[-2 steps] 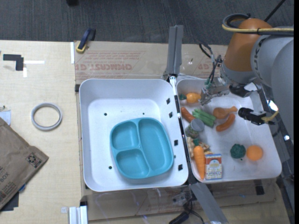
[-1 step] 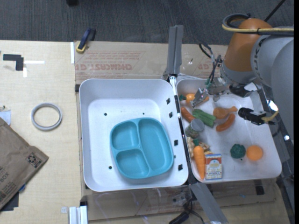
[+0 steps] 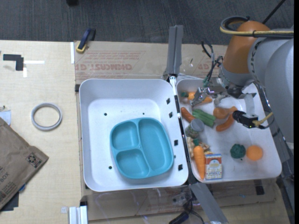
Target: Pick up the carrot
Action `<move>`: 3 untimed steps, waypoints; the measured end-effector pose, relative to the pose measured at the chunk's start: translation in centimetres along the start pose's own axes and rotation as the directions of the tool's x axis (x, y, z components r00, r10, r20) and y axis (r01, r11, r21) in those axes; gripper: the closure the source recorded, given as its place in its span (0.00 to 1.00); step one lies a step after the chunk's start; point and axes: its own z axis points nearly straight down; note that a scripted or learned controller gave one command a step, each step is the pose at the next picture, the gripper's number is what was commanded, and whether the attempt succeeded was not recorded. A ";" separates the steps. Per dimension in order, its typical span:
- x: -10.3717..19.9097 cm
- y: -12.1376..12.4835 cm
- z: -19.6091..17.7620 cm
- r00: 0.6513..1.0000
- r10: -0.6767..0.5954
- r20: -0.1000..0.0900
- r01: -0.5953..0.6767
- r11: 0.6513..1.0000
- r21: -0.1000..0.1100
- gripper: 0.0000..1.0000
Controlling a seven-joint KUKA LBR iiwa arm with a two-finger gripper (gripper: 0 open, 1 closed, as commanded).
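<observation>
Carrot point(image 3: 199, 160) lies near the front left of the right bin point(image 3: 266, 164), its orange body tapering toward the front rim, with a small printed carton point(image 3: 213, 166) touching its right side. From where I stand, the claw point(image 3: 204, 94) hangs over the back of that bin, among a green pepper point(image 3: 203, 116) and some orange-red pieces, well apart from the carrot. Whether its jaws are spread or closed I cannot tell; it looks, perhaps, empty. I judge the reach is barely begun. Next it must travel forward along the bin's left wall and come down astride the carrot, clear of the carton. Left bin point(image 3: 93, 125) holds a blue divided plate point(image 3: 140, 147).
</observation>
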 end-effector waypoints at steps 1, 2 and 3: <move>0.0 0.0 -1.0 1.000 0.000 -0.001 0.000 1.000 0.003 1.00; -0.1 -0.1 -1.0 1.000 0.000 0.000 0.000 1.000 0.004 0.00; 0.6 0.0 0.1 0.995 0.102 0.001 -0.102 0.995 0.004 0.00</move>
